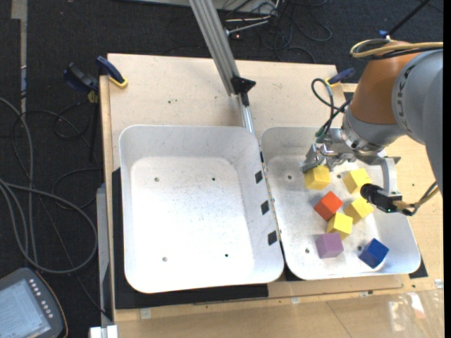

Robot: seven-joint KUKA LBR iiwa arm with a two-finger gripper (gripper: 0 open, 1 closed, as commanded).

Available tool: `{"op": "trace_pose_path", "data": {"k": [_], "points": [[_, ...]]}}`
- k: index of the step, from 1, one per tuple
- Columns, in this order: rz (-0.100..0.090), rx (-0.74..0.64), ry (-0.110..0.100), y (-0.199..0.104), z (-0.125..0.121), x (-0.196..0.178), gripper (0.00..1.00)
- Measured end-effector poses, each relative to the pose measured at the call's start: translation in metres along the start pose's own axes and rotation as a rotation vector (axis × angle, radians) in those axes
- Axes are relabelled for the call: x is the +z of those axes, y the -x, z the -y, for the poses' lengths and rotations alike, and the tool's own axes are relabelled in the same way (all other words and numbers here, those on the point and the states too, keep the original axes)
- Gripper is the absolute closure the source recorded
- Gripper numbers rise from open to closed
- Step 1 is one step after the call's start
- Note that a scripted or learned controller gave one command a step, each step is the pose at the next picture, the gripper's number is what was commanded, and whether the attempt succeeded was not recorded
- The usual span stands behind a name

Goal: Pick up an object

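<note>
The right bin [292, 248] holds several small blocks. A yellow block [317, 178] lies at the upper left of the group, with my gripper [320, 159] directly over its far edge, low in the bin. Whether the gripper touches that block is unclear. Around it lie an orange block [328, 205], more yellow blocks [356, 180] [341, 223], a purple block [329, 245] and a blue block [373, 253]. The grey arm with its orange band [380, 94] reaches in from the right.
The left bin [187, 203] sits beside the right one, their rims meeting at mid-bench. A slanted metal rail [218, 41] crosses the far bench. Clamps [106, 72] sit at the bench's far-left corner. A black cable part [384, 199] hangs over the right-hand blocks.
</note>
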State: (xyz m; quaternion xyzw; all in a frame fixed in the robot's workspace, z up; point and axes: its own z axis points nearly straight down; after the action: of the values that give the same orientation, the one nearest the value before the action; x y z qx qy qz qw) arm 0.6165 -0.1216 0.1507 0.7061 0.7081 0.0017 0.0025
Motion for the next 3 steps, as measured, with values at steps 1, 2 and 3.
{"op": "trace_pose_path", "data": {"k": [1,2,3], "points": [[0.000,-0.001,0.001,-0.009,-0.008,-0.053,1.00],[0.000,0.000,0.000,-0.009,-0.009,-0.095,1.00],[-0.002,-0.005,-0.008,-0.062,-0.016,-0.081,1.00]]}}
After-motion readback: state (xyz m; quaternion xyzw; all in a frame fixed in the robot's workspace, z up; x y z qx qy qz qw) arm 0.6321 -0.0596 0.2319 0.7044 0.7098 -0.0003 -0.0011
